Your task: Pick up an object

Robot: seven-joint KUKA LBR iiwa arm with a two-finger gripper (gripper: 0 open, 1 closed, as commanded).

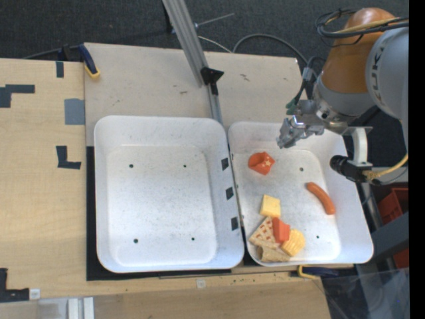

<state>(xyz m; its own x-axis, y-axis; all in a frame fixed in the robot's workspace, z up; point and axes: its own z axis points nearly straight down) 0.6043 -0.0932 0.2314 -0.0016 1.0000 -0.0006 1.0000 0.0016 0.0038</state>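
Observation:
The right bin (345,241) holds a red pepper-like piece (261,163) near its upper left. An orange sausage (321,197) lies toward its right side. A yellow cheese block (270,206) sits mid-bin, above a pile at the front edge: a waffle-like cracker (263,235), a small red piece (281,230) and a yellow piece (293,242). My gripper (289,137) hangs over the bin's upper edge, up and to the right of the red pepper piece, with nothing seen in it.
The left bin (159,191) lies beside the right one. A slanted metal pole (189,35) rises from the divide between the bins. The wooden bench (40,178) extends to the left, with tape marks on it. Cables run behind the arm (358,65).

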